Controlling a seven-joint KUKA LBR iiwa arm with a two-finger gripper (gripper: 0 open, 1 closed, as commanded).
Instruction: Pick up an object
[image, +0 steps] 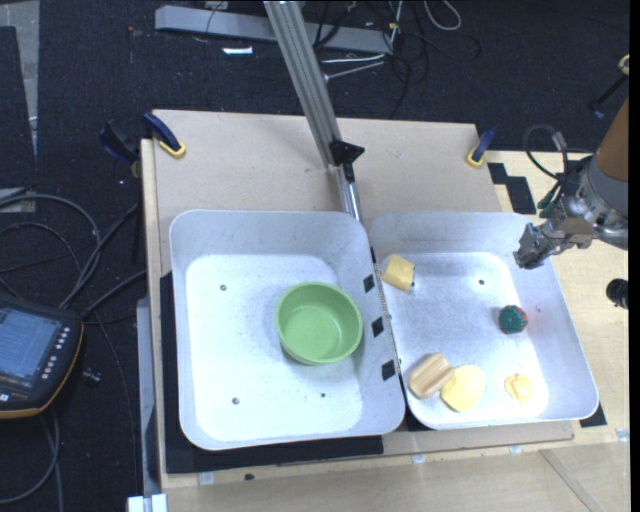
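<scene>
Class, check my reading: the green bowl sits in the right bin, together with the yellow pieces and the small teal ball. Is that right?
Not quite. The camera view shows the green bowl in the left bin, alone. The yellow pieces and the small teal ball do lie in the right bin.

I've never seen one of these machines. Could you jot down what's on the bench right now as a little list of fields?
left bin: holds a green bowl, upright
right bin: holds five small things
near the divider: yellow block
right of middle: green ball
front of right bin: tan piece touching a yellow round piece; small yellow piece apart
hand: above the right bin's far right edge, holding nothing visible
</scene>
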